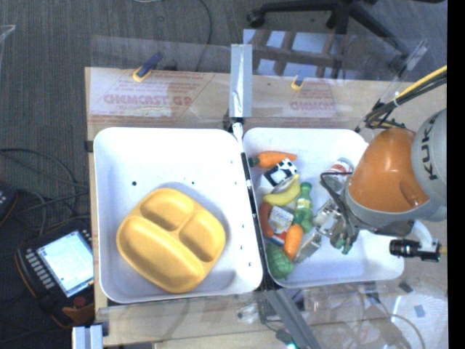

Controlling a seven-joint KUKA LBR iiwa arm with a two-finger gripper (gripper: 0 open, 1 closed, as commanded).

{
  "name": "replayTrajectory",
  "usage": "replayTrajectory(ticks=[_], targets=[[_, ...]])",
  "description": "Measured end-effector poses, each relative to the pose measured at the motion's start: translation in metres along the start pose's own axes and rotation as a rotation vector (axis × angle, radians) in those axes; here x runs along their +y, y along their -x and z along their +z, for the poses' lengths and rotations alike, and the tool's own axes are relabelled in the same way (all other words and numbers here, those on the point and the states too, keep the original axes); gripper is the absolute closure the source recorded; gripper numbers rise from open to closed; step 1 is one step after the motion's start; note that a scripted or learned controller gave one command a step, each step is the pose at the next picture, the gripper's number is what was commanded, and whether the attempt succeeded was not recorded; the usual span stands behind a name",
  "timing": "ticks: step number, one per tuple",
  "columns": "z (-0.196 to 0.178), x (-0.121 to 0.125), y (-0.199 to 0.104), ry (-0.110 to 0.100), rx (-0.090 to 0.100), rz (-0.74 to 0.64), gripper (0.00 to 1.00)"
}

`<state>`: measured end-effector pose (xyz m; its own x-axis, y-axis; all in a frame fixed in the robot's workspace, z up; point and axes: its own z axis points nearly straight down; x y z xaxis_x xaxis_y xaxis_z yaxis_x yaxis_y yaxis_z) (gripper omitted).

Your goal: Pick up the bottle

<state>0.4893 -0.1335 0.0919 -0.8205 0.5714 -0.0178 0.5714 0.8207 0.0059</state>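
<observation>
A small green bottle lies among a pile of toy food along the left side of the right bin. It rests beside a yellow banana and above an orange carrot. My gripper is low in the right bin, just right of the pile and slightly below the bottle, its metal tip close to the carrot. The arm's orange band looms over the bin's right half and hides what is under it. Nothing is visibly held.
The left bin holds a yellow divided tray. The pile also includes a second carrot, a black-and-white checkered piece, a green vegetable and a red-and-white item by the arm. A divider wall separates the bins.
</observation>
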Motion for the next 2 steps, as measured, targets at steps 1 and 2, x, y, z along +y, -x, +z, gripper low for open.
replayTrajectory(ticks=[1,2], targets=[[0.002,0.017,0.048,-0.003,0.011,-0.25,0.0],[0.002,-0.046,0.093,0.001,0.002,-0.758,0.0]])
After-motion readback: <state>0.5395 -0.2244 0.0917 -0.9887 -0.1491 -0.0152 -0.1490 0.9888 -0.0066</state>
